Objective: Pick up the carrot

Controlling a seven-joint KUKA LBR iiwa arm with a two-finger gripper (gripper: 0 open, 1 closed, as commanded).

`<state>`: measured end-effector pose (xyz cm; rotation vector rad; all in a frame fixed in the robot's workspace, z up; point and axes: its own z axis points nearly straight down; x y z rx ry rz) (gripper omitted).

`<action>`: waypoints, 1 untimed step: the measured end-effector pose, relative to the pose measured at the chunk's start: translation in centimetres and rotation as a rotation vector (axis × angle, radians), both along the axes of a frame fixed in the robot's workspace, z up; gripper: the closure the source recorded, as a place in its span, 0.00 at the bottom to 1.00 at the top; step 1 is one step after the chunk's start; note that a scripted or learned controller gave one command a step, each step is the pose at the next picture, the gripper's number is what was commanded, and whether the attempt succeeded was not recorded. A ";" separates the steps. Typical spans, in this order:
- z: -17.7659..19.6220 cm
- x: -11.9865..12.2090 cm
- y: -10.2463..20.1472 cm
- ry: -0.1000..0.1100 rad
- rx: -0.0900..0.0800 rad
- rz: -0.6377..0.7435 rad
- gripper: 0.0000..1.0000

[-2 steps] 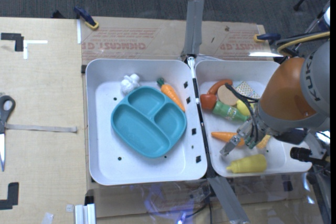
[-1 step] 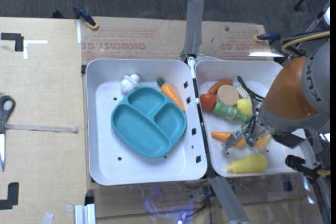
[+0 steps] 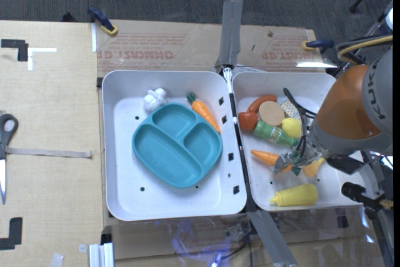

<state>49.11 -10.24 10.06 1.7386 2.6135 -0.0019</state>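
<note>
You see the arm (image 3: 350, 106) reaching in from the right over the right bin (image 3: 325, 202). In the left bin (image 3: 115, 153) a blue tray (image 3: 177, 144) lies mid-floor, with a carrot (image 3: 204, 113) touching its far right edge, near the divider. A second carrot (image 3: 265, 157) lies in the right bin, just left of the gripper (image 3: 296, 164). The gripper sits low among the toys there; you cannot tell the state of the claw. A yellow bottle (image 3: 295, 196) lies nearer, a white garlic (image 3: 155, 97) far left of the tray.
</note>
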 end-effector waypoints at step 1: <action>9.1 -1.0 8.0 0.000 0.001 -0.328 1.00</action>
